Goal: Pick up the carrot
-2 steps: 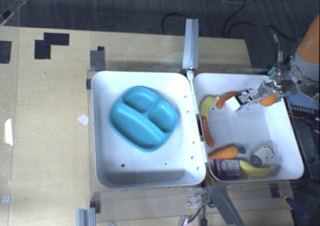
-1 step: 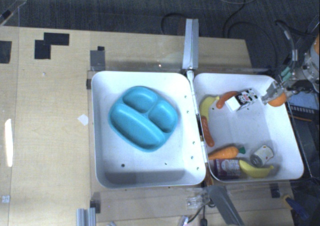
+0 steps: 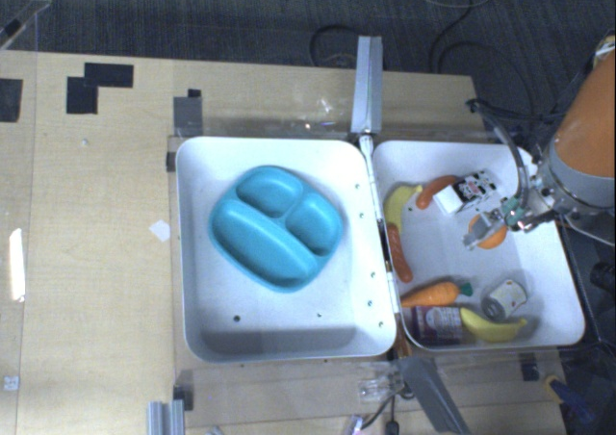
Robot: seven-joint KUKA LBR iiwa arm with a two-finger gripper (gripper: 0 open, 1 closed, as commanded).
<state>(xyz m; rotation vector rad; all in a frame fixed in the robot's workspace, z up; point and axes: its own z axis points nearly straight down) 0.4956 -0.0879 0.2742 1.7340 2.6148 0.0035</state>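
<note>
Two-finger gripper [image 3: 489, 228] sits low in the right white bin [image 3: 574, 313], mid-height near its right wall. A small orange piece [image 3: 494, 238] lies right at the fingertips; can't tell how far the fingers are spread or whether they have hold of it. Could be anything, not calling it the carrot.

Clear target: orange tapered carrot with a green stub top [image 3: 435, 293], lying flat near the bin's front-left corner, thin end toward the left wall, green end pointing to bin centre.

Handling guess: light, stiff toy plastic, smooth and round, so likely to roll or squirt out of a pinch. Take it across the thick half near the green end, jaws square to its long axis.

Crowding:
- dark-labelled can on its side [image 3: 438, 322] just in front, near touching
- yellow banana [image 3: 496, 326] along the front wall
- grey round metal piece [image 3: 503, 298] just right of the green end
- red-orange sausage-like stick [image 3: 397, 253] along the left wall

Open floor is on the carrot's back side, toward bin centre. Come straight down; little room at the front.

Left white bin [image 3: 207, 327] carries a blue divided plate [image 3: 277, 226], well apart.
</note>
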